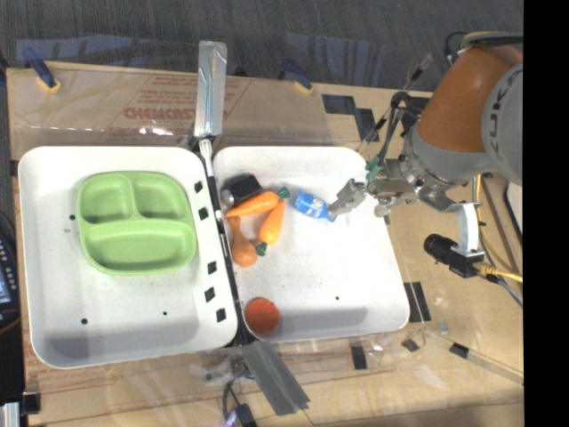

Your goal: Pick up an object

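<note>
Fingers (345,201) in right bin (373,274), state unclear, blue object (309,205) just beside fingertip, carrots (258,216) further left

Mid-frame, the gripper (342,205) hangs over the right bin (373,274), just right of a small blue object (309,205). Carrots (253,205) cluster by the divider. The left bin (44,310) holds a green tray (136,221).

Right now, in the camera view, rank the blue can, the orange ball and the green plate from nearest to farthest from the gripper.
1. Blue can: right bin, just left of the gripper.
2. Orange ball: right bin's near-left corner.
3. Green plate: left bin, beyond the divider.
</note>
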### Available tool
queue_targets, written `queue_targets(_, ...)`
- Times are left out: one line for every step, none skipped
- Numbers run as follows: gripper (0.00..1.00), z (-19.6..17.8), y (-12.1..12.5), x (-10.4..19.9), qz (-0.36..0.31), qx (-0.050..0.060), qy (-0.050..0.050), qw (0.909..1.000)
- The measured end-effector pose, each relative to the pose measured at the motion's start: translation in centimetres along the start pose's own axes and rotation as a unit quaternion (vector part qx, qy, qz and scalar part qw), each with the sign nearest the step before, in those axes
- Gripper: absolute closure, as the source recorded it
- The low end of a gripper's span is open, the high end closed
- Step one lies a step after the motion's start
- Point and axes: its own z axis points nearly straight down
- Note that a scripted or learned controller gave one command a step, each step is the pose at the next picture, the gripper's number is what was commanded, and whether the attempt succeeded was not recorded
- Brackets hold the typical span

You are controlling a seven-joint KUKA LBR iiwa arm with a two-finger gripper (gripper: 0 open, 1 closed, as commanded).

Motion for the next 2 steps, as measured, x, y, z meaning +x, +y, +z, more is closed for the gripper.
queue_targets(0.00,-6.1,-0.4,2.4,-0.140,-0.003,-0.002,0.9902)
queue_targets(0.00,8.7,5.6,6.6,-0.108,0.001,0.000,0.9941)
